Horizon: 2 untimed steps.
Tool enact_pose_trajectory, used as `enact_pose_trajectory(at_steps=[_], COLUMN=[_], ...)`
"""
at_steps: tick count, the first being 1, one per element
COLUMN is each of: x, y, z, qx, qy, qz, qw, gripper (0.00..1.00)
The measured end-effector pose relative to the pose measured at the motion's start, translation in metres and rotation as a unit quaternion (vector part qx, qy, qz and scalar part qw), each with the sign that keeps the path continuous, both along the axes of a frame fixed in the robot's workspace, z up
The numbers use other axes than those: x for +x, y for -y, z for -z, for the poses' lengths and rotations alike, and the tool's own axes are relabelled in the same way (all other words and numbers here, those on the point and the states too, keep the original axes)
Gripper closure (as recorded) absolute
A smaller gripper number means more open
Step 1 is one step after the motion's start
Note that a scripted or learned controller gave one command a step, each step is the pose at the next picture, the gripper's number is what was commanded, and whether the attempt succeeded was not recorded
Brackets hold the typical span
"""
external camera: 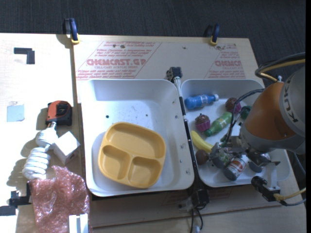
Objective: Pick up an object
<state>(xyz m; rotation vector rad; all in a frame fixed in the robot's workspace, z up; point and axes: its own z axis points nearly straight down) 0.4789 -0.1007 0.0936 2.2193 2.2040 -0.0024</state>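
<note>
The right bin holds several small items. At its back lies a blue bottle, with a dark red ball to the right of it. Further forward are a green bottle, a red berry-shaped toy, a yellow banana and a brown lump. My gripper is low in this bin, just right of the brown lump and the banana's end. A small red and white can lies right beside it. The arm's orange band hides part of the bin.
The left bin holds a yellow compartment tray. Left of the bins, the bench carries a tape measure, a white spiral bulb, a white block and crumpled pink wrap. Cables trail by the right bin's front edge.
</note>
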Motion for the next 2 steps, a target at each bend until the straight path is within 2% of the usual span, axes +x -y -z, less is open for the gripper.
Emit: enact_pose_trajectory(at_steps=[1,2], x=[0.001,0.000], y=[0.000,-0.036], z=[-0.010,-0.101], qx=[0.0003,0.0050], qy=[0.001,-0.003], qz=[0.001,-0.005], qw=[1.0000,1.0000], gripper=[1.00,1.00])
